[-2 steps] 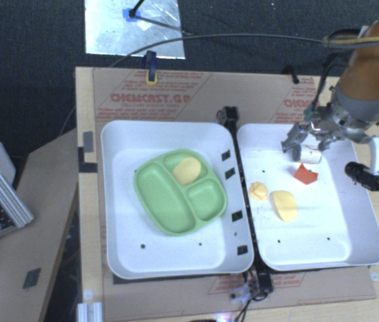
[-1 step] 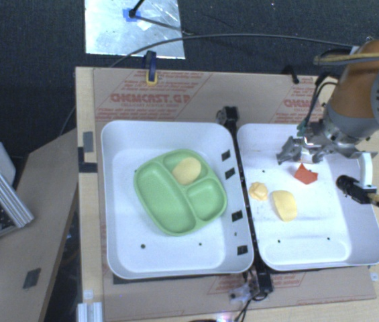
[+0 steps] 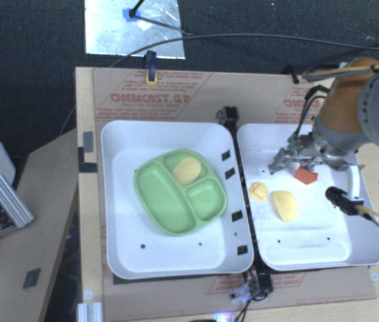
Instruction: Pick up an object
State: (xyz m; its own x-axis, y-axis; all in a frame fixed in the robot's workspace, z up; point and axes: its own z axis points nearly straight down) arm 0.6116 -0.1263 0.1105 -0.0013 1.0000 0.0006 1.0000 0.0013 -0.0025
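Right bin [image 3: 310, 247]: two yellow pieces [image 3: 284, 205], red block [image 3: 305, 176]; green tray [image 3: 176, 200] left; hand [image 3: 290, 154] state unclear.

My gripper [image 3: 288, 158] hangs over the right bin [image 3: 310, 250], upper part. Red block [image 3: 305, 175] sits just beside it, under my wrist. Two yellow pieces [image 3: 259, 191] [image 3: 284, 205] crowd the bin's middle left. Front floor bare. Left bin [image 3: 129, 247]: green tray [image 3: 169, 206] fills the centre, margins free.
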